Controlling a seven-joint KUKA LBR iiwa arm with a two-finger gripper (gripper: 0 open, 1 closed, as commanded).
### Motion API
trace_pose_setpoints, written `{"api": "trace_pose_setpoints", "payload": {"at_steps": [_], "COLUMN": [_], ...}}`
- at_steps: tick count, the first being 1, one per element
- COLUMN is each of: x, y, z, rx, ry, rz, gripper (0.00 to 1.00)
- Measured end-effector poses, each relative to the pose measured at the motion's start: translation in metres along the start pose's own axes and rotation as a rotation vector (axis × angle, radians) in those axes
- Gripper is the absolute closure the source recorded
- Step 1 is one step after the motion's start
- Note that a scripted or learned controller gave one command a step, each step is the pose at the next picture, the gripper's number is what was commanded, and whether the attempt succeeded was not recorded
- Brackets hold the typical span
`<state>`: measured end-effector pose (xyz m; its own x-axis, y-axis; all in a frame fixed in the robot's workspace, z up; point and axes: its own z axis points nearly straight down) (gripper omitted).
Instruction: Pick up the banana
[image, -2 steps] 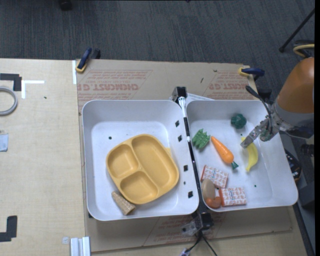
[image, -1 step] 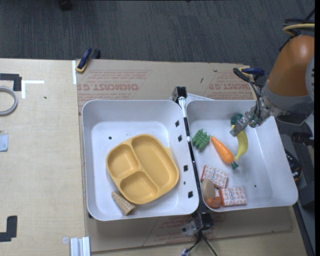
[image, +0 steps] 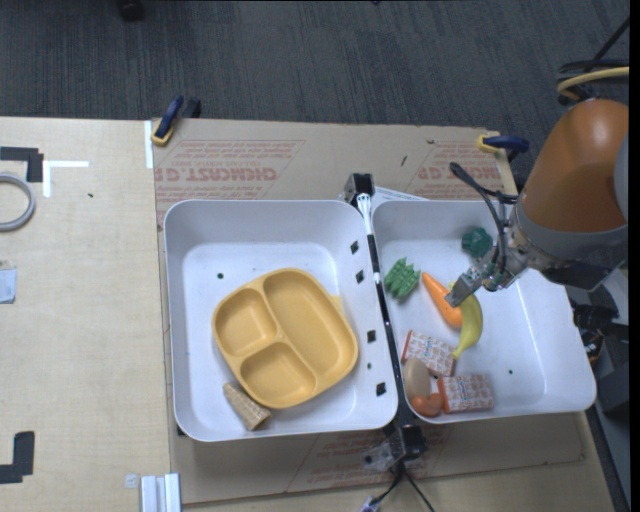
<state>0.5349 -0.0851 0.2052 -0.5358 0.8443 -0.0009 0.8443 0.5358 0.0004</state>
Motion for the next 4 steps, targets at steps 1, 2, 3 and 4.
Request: {"api": "trace_pose_setpoints", "payload": {"at_steps": [1, 2, 3, 4], "x": [-0.006, 0.002, -0.011, 0.001], "y": [-0.071, -0.063, -0.07, -0.066], "z": [0.102, 0.111, 0.111, 0.097], "rx": [0.0, -0.005, -0.007, -0.002], "ry": [0.0, -0.007, -0.013, -0.003], "rz": [-0.01, -0.459, -0.881, -0.949], "gripper": [1.0, 1.0, 1.0, 1.0]}}
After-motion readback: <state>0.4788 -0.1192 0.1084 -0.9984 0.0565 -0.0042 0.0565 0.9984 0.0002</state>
